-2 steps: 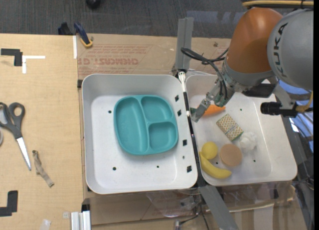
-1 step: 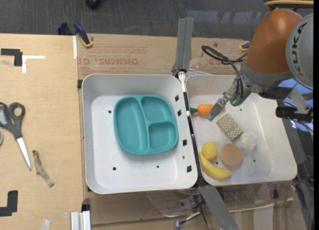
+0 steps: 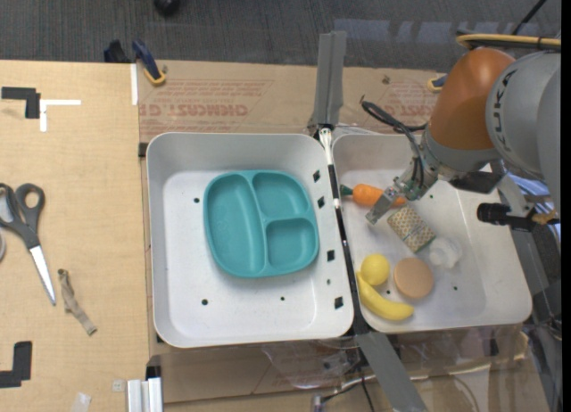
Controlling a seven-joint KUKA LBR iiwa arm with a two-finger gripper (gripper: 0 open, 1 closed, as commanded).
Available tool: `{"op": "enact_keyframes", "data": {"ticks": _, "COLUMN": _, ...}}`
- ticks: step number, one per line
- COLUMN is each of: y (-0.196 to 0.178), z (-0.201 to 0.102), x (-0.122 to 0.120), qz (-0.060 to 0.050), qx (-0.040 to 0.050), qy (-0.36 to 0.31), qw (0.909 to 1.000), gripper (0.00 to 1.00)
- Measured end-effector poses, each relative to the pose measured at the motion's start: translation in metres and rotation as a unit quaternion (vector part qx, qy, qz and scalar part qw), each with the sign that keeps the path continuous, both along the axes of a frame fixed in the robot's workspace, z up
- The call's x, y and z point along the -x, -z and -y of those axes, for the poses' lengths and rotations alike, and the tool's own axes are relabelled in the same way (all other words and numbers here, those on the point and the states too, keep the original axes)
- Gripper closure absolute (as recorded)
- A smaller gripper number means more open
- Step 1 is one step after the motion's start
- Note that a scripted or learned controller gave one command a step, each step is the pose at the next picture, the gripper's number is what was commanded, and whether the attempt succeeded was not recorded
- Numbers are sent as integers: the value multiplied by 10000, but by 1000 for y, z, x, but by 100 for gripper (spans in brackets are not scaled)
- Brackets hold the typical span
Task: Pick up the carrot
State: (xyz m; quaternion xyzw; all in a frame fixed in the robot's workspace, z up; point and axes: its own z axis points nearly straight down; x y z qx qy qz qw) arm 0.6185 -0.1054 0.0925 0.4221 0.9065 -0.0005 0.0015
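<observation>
The carrot (image 3: 366,193) lies in the right bin (image 3: 482,308), upper left part, just left of the gripper (image 3: 390,204). How the gripper is set cannot be told; the carrot's right end is hidden behind it.

One camera watches me, fixed above the worktop (image 3: 71,250) and tilted down at a slant, so the far edge and a strip of grey carpet (image 3: 268,9) fill the top of the frame. It sits far enough back to take in both white bins: the left bin (image 3: 169,250) at centre, the right bin (image 3: 482,285) at centre right. My arm (image 3: 500,107) enters from the upper right of the frame. The near edge of the worktop runs along the bottom.
</observation>
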Motion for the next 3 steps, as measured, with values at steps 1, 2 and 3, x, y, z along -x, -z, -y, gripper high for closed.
{"op": "enact_keyframes", "data": {"ticks": 1, "y": 0, "z": -8, "x": -14, "qz": 6, "qx": -2, "qy": 565, "qw": 9984, "gripper": 0}}
{"op": "enact_keyframes", "data": {"ticks": 2, "y": -10, "z": -8, "x": -14, "qz": 19, "qx": 8, "qy": 553, "qw": 9985, "gripper": 100}}
{"op": "enact_keyframes", "data": {"ticks": 3, "y": -99, "z": -55, "x": -39, "qz": -47, "qx": 12, "qy": 1958, "qw": 9806, "gripper": 100}}
